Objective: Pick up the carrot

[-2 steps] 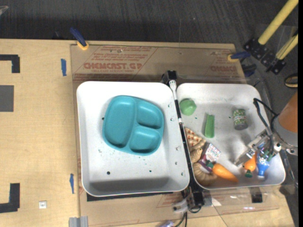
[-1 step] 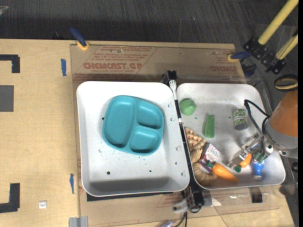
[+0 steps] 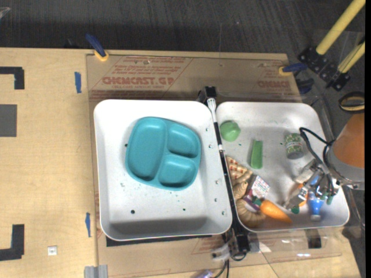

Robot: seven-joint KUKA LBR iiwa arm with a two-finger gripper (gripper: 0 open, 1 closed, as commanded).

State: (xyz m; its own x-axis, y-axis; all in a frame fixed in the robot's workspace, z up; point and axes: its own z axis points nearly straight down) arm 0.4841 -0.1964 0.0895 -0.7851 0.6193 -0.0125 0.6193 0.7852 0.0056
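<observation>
The orange carrot (image 3: 274, 209) lies near the front edge of the right bin (image 3: 272, 112), its leafy end pointing left toward a small purple-and-white packet (image 3: 255, 191). My gripper (image 3: 301, 200) reaches in from the right and hangs low over the bin's front right corner, just right of the carrot's tip. Cables and blue and orange parts crowd the wrist, hiding how the gripper meets the carrot. Nothing is visibly lifted.
A green ball (image 3: 230, 130), a green block (image 3: 255, 154) and a small tin (image 3: 294, 145) lie further back in the right bin. A brown woven item (image 3: 237, 171) rests by the divider. A teal divided plate (image 3: 163, 152) sits in the left bin (image 3: 110, 201).
</observation>
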